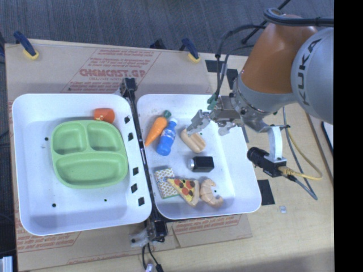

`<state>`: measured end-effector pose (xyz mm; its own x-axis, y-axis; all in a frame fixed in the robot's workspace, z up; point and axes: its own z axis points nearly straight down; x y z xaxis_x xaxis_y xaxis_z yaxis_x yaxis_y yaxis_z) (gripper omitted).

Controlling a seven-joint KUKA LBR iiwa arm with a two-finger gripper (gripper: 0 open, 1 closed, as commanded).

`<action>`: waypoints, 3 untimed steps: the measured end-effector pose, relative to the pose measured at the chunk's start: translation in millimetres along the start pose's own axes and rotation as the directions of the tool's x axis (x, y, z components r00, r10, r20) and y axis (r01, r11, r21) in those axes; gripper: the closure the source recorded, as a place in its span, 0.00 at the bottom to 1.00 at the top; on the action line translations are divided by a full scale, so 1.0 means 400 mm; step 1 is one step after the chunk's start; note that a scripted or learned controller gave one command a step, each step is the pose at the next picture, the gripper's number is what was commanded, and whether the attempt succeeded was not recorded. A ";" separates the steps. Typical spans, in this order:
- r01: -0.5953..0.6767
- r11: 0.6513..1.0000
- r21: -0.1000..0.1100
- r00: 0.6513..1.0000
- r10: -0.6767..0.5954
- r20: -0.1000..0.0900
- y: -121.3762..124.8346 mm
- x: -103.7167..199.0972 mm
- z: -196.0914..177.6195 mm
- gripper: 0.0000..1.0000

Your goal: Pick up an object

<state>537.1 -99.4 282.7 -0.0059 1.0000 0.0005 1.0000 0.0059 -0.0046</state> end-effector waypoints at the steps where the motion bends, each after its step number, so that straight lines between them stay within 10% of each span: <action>1: 0.201 0.980 0.002 0.980 -0.201 0.000 0.194 0.006 0.375 0.00; 2: 0.101 0.995 0.000 0.995 -0.101 0.001 0.267 0.006 0.477 0.00; 3: 0.105 0.995 0.001 0.995 -0.105 0.001 0.268 0.007 0.451 1.00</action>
<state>643.2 -96.0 101.9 -0.1105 0.9939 -0.0004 0.9939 0.1105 -0.0058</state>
